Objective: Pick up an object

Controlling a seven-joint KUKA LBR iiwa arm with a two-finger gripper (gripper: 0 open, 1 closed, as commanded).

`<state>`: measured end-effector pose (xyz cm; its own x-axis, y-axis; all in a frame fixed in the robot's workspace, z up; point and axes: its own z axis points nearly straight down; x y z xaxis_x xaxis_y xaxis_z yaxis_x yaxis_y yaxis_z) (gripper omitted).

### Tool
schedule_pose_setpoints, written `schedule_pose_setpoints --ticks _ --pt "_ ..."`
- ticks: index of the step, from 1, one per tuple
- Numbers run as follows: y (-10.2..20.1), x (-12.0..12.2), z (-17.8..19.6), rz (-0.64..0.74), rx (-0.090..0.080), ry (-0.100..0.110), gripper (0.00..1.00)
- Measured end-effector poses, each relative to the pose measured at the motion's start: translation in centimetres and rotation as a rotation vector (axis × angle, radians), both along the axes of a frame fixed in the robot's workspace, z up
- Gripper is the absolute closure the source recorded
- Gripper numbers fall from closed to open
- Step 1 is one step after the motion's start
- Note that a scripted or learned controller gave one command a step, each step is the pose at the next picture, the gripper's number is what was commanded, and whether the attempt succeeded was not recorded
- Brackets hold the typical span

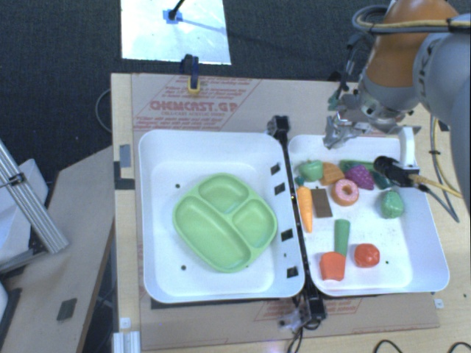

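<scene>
Gripper point(340, 137) hovering at the far edge of the right bin point(430, 259), nothing picked yet.

I see the arm reaching in from the right, poised above the toy food crowded along that far side: green pepper point(311, 170), doughnut point(344, 192), purple grapes point(360, 175). Whether the tool is spread or pressed together, I cannot tell from up here. Carrot point(305, 209) and tomato point(366, 254) lie nearer me. The left bin point(158, 271) holds just a green divided plate point(224, 222), so I judge the pile is the target.
</scene>
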<state>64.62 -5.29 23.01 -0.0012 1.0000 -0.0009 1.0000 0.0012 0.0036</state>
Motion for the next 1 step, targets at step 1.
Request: schedule_pose_setpoints --ticks 1 --pt "0.3 -1.87 -0.72 -0.002 0.0 0.003 1.0"
